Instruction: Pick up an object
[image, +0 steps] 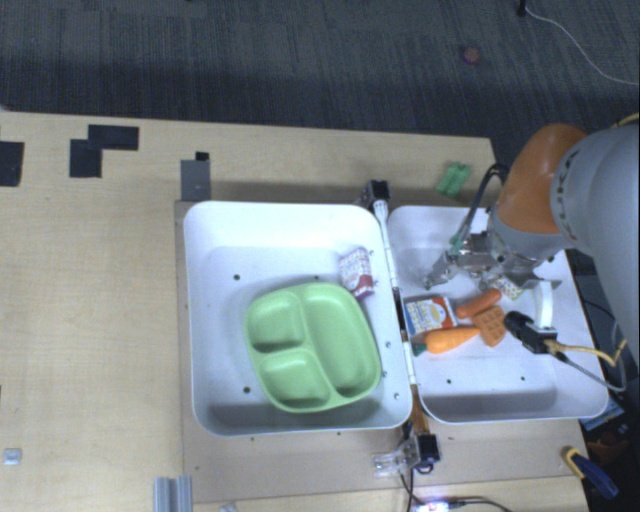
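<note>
My gripper (472, 272) hangs over the back half of the right bin (500, 395), open, with nothing between its fingers. Just in front of it lie a reddish sausage-shaped piece (479, 302), an orange ridged block (491, 326), an orange carrot (450, 341) and a small printed carton (428, 315). All four rest on the bin floor, close together, below and slightly left of the gripper.
The left bin (215, 300) holds a green divided plate (312, 345) and a small crumpled packet (357, 270) near the dividing wall. A green item (453, 178) lies on the bench behind the right bin. The arm covers the right bin's far right corner.
</note>
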